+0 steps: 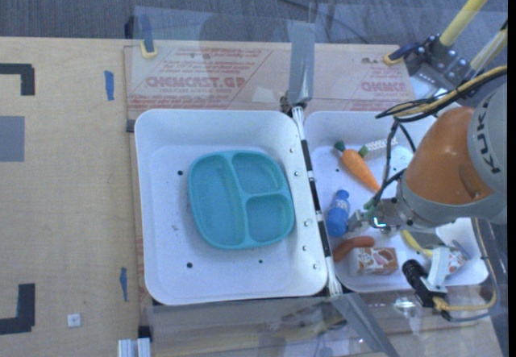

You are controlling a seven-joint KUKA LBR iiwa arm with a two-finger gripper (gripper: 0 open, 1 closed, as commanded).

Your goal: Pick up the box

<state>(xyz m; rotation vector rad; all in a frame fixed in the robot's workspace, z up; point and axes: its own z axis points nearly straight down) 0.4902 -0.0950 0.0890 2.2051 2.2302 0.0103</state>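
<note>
From my remote station, the box point(376, 260) lay flat near the front of the right bin point(476, 273), just beside a sausage point(353, 246), nothing lifting it; I judged the pick not yet done. Above it the gripper point(379, 217) hung low over the bin; I could not tell its state. Beyond lay a blue bottle point(338, 213) and carrot point(358, 168). The grey-and-orange arm point(451, 162) reached in from the right.

Red "CHEMCAST GP" print on the clear sheet point(211, 77); black letters "KU" on the arm point(493, 142).
</note>
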